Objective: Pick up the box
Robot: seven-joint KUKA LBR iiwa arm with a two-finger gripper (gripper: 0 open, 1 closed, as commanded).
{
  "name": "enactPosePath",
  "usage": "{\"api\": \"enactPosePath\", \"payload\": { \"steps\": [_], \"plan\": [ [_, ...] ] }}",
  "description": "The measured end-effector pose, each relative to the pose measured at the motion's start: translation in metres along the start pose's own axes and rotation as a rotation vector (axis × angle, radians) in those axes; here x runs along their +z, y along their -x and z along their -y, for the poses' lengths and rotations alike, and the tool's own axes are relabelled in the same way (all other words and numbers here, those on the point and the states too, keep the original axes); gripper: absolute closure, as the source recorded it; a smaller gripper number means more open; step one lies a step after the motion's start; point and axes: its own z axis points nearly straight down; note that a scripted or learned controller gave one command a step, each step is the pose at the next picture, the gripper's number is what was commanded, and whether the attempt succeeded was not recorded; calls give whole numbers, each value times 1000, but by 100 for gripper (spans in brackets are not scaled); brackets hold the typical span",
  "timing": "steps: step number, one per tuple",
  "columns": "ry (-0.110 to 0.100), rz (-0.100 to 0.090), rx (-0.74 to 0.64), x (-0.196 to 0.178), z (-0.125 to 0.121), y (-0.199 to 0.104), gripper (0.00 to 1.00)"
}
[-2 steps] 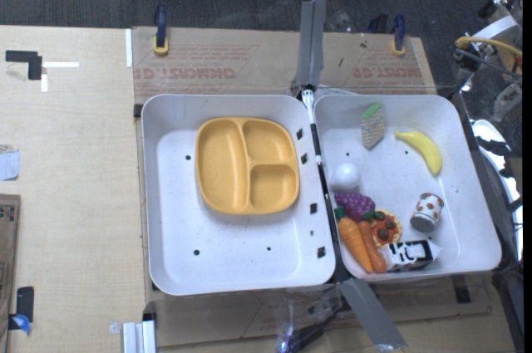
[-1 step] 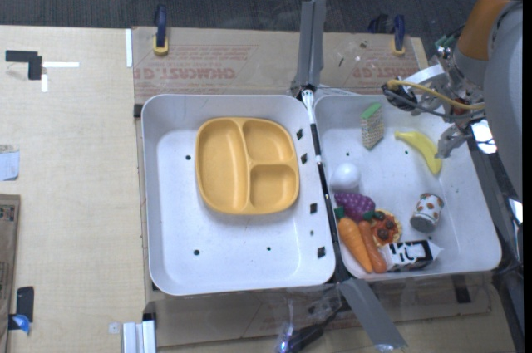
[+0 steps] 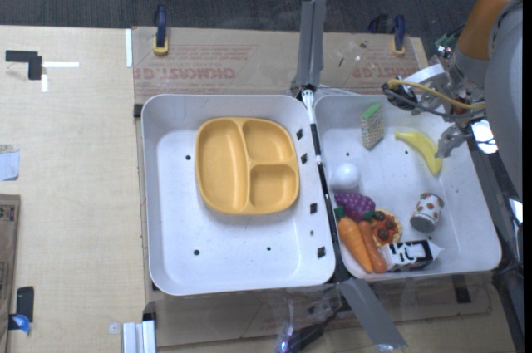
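Nearest you, the box [image 3: 411,254] lies in the right bin's [image 3: 490,260] front corner, touching a carrot [image 3: 362,245] and pizza toy [image 3: 383,227]. Beyond, a can [image 3: 426,212], grapes [image 3: 357,203], then a banana [image 3: 422,149]. Your jaws [image 3: 449,142] hover beside the banana; their spread cannot be told.

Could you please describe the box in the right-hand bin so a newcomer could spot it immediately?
Look in the right bin, at its near edge. The box lies there beside the carrot. It is the only black-and-white, angular item among rounded, colourful toy foods.
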Motion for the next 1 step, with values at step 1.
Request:
{"api": "enactPosePath", "payload": {
  "steps": [1],
  "plan": [
    [1, -1, -141, -109, -37, 15, 0]
  ]
}}
